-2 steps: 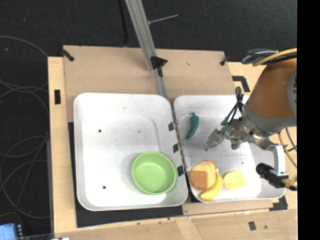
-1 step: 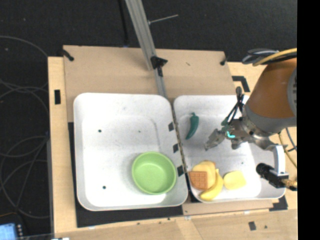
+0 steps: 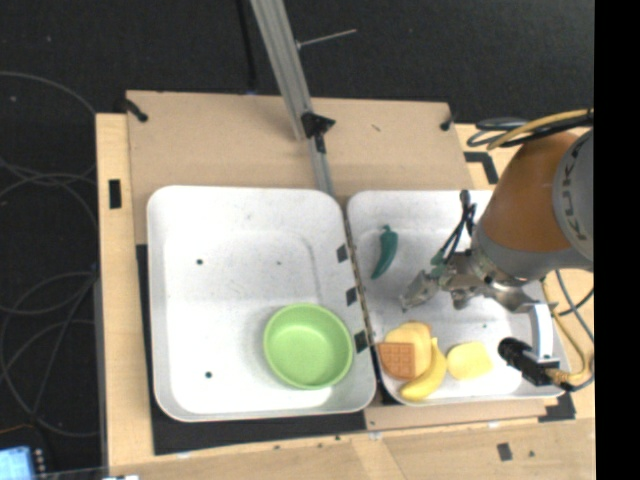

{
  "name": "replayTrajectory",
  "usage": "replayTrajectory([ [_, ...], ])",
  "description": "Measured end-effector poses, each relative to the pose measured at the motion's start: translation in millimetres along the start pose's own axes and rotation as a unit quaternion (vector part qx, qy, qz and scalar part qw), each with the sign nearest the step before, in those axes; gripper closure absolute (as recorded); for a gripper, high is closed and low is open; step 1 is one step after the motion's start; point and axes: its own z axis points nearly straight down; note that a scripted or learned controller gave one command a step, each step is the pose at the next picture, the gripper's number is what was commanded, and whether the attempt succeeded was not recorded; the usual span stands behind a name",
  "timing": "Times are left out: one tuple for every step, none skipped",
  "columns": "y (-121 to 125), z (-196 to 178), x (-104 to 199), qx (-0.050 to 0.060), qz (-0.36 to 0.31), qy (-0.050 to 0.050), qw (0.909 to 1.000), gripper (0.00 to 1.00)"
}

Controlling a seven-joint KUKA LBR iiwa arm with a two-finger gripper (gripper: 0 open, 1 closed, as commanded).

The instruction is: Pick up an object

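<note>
claw (image 3: 418,293) open, holding nothing, mid right bin (image 3: 420,206); bare floor under it. green pepper (image 3: 384,250) upper left by divider; banana (image 3: 428,380), lemon (image 3: 469,361) along lower rim.

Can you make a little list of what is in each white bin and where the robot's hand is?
left bin: a green bowl near its front right corner
right bin: a green pepper by the left wall; a waffle, a banana and a yellow lemon-like fruit bunched along the front
arm: reaches in from the right, over the right bin
gripper: above the middle of the right bin, between the pepper and the front group
held: nothing seen between its fingers
</note>
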Motion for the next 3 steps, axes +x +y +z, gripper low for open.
replayTrajectory([
  [8, 57, -5, 0.001, 0.0, 0.0, 1.0, 0.0],
  [8, 64, -6, -0.001, 0.0, 0.0, 1.0, 0.0],
  [9, 53, -6, -0.003, 0.002, 0.001, 1.0, 1.0],
])
